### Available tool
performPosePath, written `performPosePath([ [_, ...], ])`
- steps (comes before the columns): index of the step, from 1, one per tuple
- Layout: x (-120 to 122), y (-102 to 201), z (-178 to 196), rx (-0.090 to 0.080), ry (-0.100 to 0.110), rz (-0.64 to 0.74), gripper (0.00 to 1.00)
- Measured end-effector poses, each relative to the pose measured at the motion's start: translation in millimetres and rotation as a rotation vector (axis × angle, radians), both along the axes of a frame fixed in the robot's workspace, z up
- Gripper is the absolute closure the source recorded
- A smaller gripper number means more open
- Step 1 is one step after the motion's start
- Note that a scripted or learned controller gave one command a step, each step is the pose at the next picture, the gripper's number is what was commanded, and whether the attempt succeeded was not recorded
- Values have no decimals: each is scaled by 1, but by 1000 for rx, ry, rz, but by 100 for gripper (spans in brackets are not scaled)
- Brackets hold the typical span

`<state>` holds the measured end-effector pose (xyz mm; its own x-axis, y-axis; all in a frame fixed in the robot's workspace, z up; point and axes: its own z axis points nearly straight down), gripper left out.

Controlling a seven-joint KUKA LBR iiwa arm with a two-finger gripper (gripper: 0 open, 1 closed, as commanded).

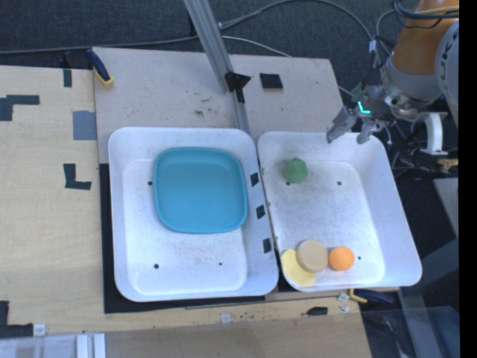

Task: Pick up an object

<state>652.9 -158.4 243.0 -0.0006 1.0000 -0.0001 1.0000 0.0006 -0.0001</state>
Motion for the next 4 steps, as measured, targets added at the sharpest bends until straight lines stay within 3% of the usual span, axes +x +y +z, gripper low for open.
performPosePath([
  [1, 0, 0, 0, 0, 0, 0, 0],
  [2, 3, -7, -47, 0, 4, 0, 0],
  [4, 8, 8, -143, 1, 4, 1, 0],
])
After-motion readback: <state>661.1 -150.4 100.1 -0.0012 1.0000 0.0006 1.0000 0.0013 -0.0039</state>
